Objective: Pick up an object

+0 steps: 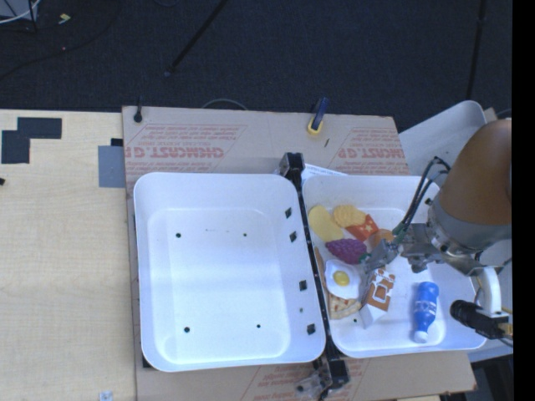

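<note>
the left bin [167, 224] sits on the tabletop [58, 249]. in the right bin [451, 341], toy foods cluster: a yellow piece [324, 222], purple grapes [345, 249], a fried egg [340, 277]. the gripper [374, 272] hangs over an orange-and-white box [380, 291]; i cannot tell its jaws' state. a blue bottle [424, 310] lies further right.

A single fixed camera looked down at a slant from above the bench [58, 266], far enough back to take in both white bins whole: the left bin [159, 224] at centre frame, the right bin [456, 341] toward the lower right. Dark floor [292, 40] ran across the top of the frame. The arm [476, 190] entered from the right edge.
</note>
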Controlling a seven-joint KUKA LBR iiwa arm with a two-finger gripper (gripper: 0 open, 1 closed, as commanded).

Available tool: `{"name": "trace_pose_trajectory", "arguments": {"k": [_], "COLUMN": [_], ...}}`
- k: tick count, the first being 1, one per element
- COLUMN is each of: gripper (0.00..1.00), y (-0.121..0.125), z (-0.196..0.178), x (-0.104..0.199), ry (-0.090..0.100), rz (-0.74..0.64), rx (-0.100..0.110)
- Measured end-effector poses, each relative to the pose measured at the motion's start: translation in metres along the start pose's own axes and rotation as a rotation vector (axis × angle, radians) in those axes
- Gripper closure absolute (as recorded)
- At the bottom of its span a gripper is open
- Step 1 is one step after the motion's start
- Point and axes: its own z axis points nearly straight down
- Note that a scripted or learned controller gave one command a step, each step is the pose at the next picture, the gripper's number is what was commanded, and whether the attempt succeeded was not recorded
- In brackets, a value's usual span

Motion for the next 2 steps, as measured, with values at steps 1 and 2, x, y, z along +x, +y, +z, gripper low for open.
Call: {"name": "trace_pose_trajectory", "arguments": {"k": [1,2], "gripper": [0.0,0.0], "y": [0.016,0.096], "z": [0.086,0.106], "x": [0.022,0.018], "ry": [-0.001,-0.002], "rz": [0.001,-0.003], "rx": [-0.003,-0.007]}}
